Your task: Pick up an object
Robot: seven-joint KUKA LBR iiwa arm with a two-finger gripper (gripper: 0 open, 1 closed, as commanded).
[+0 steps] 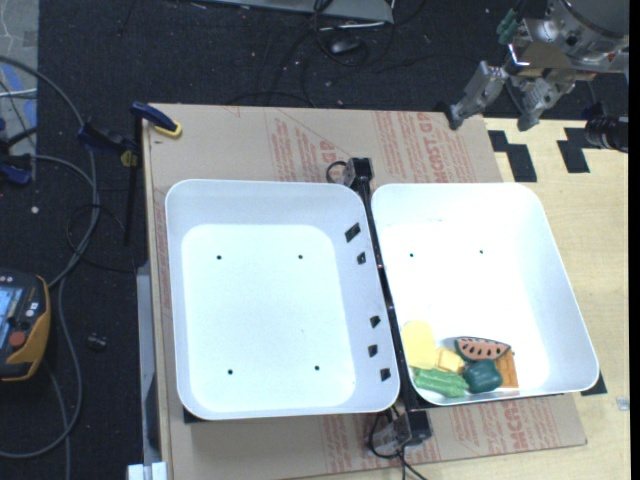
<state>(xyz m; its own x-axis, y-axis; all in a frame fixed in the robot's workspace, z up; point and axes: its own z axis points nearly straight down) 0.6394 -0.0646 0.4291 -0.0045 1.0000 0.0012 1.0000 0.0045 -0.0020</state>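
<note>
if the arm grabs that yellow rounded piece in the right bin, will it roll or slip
The yellow rounded toy piece looks smooth, so it may slip between narrow fingers. Its curved outline suggests it could roll if nudged. The green pod-shaped piece and the white bin wall beside it would probably stop it quickly.

The arm (590, 8) is cut off by the top and right edges, so little beyond its wrist shows. The gripper (500, 93) hangs past the far edge of the right bin (560, 268); its fingers are blurred. In that bin's near corner the toy foods overlap: the watermelon slice (483, 348) hides part of an orange piece (508, 371), and the yellow piece (420, 344) covers the green vegetable's (440, 382) far end. At the left edge, an orange-and-black device (20, 328) is cut off.
</note>
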